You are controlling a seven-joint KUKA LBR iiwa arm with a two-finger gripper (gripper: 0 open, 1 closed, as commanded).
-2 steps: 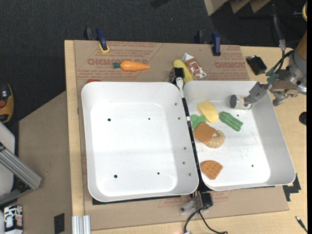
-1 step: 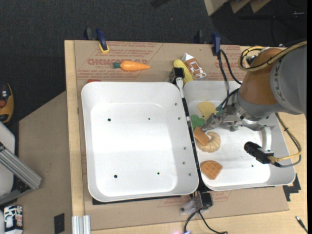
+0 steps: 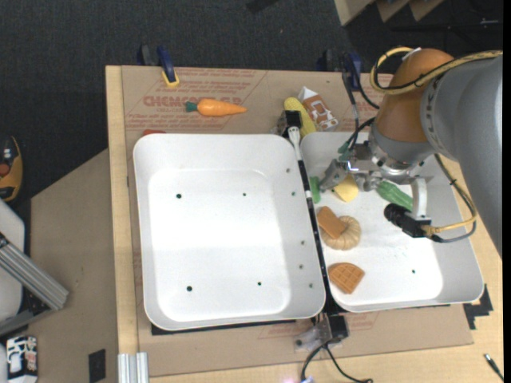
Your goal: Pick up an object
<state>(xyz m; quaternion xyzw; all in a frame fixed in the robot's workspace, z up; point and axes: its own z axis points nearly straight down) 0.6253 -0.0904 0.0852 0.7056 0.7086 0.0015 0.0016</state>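
Presently, the claw (image 3: 349, 175) is hovering at the right bin's (image 3: 415, 290) far-left corner, over a small yellow piece (image 3: 346, 191); its spread cannot be told. Piece is looking light, stiff, smooth; grasping across its middle seems best.

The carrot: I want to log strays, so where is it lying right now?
The carrot lies outside both bins on the cardboard at the top of the camera view, just beyond the far rim of the left bin, left of the banana.

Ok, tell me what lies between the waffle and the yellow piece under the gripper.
The croissant lies between the waffle and the yellow piece, seen in the camera view.
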